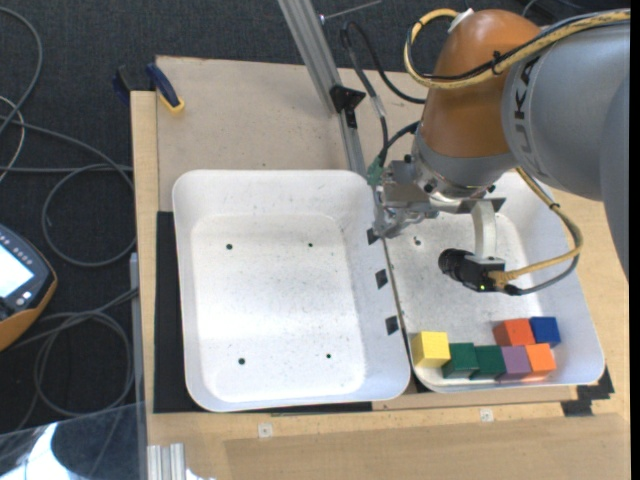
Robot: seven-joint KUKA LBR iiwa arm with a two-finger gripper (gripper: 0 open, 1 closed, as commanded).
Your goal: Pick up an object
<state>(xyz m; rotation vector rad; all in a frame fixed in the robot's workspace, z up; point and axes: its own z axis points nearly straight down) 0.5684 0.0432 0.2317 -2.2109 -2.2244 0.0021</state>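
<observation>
The grey arm with an orange band (575, 98) reaches in from the frame's right, wrist bent down over the right shallow white bin (565, 268). Its gripper (400, 211) hangs at that bin's upper left, and whether it is spread or closed cannot be told. The row of small coloured plastic cubes (490, 360) lies well apart at the bin's lower edge.

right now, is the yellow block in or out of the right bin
In: the yellow block sits inside the right bin, by its near rim.

Robotics lab, bench (250, 118), floor cables (70, 173) (carpeted)
</observation>
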